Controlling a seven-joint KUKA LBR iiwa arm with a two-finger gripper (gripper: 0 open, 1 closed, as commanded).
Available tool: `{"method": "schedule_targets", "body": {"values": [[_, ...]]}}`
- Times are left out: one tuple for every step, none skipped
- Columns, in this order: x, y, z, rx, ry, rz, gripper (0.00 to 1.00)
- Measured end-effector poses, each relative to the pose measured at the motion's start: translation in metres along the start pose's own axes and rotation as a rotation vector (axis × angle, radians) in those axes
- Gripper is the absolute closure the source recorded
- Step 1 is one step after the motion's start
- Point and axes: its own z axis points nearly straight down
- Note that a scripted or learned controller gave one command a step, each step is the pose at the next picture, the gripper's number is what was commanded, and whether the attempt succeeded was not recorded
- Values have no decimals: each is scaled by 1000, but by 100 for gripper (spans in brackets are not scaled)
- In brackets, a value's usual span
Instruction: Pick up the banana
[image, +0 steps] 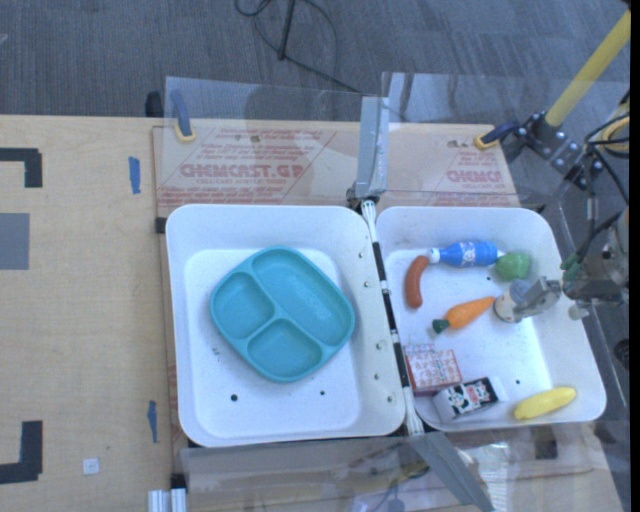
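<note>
The banana (545, 403) lies free at the near right corner of the right bin (560, 236), just beside a black-and-white packet (469, 396) and a red-printed box (431, 367). Farther in, the gripper (512, 303) hangs low by the carrot (464, 314), gripping nothing that I can see; how wide its fingers stand I cannot tell. This looks like the approach step: next it must travel nearward and settle over the banana.

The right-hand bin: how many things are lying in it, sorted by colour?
Yellow: 1, the banana
Orange: 2, the carrot and the sausage
Blue: 1, the bottle
Green: 1, the green lump
Printed packets: 2, the red-and-white packet and the black-and-white packet
Total: 7
</note>
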Motion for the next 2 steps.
{"method": "schedule_targets", "body": {"values": [[-17, -10, 153, -10, -2, 33, 0], [-27, 32, 139, -5, -3, -137, 0]]}}
